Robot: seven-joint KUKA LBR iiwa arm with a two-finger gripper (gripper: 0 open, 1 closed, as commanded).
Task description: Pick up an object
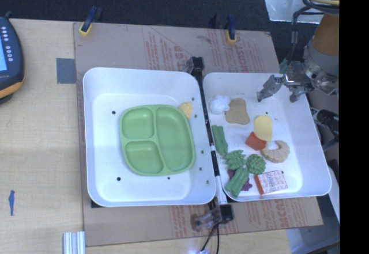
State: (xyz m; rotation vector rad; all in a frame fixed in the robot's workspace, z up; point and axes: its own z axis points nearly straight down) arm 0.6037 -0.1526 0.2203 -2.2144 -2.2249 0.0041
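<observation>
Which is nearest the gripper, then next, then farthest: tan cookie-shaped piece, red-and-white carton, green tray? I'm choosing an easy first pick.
From the gripper, in the camera view:
1. Tan cookie-shaped piece, right bin, upper part.
2. Red-and-white carton, right bin, near edge.
3. Green tray, left bin.

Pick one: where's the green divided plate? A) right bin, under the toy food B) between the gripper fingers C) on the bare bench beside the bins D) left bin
D: the plate lies flat in the left bin, while the toy food sits in the right bin, where the gripper hangs over the upper edge.
</observation>
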